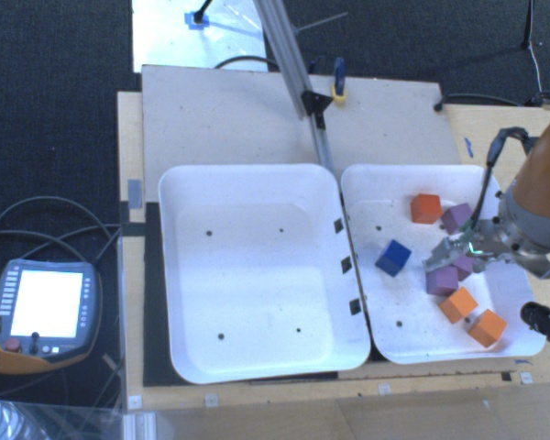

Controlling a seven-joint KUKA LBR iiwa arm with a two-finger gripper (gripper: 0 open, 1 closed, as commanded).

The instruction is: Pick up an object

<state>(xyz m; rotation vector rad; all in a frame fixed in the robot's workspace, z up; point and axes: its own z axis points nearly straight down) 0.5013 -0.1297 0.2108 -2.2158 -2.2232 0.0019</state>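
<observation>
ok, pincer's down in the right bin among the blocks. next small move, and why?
Probably nudge the pincer down onto the purple block just below its tip. It sits low in the right bin between two purple blocks, with nothing visibly between its fingers. That lower block looks nearest. Whether the fingers are open is unclear, so confirm first.

My single fixed camera looks down at a slant from above the bench point(284, 117), framing both white bins point(257, 264) from moderate distance.
</observation>
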